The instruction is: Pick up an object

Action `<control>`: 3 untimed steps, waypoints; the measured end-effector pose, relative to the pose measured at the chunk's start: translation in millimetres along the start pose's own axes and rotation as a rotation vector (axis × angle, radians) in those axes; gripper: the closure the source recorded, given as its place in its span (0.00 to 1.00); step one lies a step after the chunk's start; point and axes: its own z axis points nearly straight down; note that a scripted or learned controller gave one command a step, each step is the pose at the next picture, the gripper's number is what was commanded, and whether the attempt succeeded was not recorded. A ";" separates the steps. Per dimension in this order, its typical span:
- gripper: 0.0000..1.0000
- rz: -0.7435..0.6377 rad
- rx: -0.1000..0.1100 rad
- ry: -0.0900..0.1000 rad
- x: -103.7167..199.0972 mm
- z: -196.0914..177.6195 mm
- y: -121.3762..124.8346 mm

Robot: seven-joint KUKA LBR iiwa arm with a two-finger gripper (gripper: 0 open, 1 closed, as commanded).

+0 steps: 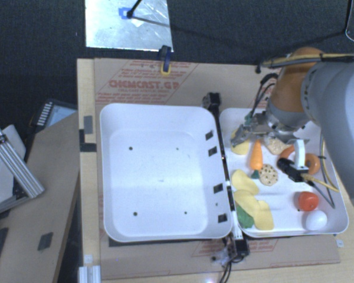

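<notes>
Left bin (159, 175) lies open to reach; right bin (330, 217) is crowded with toy food (253, 208)

Arm over rt bin, gripper (243, 135) low among toy food.
Lt bin (159, 170) sits beside rt bin (330, 217). Rt bin holds: orange carrot (256, 154) just beside gripper, cookie (268, 174), yellow pieces (253, 204), green bit (243, 216), red tomato (307, 201), white egg (315, 220). Nothing seen betw fingers. Cardboard (141, 81) under both bins.
</notes>
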 end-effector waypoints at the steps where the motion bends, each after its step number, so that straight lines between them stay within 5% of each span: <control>1: 1.00 0.001 0.005 0.001 -0.2 -10.3 -3.0; 2: 1.00 -0.003 0.007 0.006 66.4 -104.4 -76.7; 3: 1.00 -0.001 0.011 0.003 99.2 -99.1 -85.0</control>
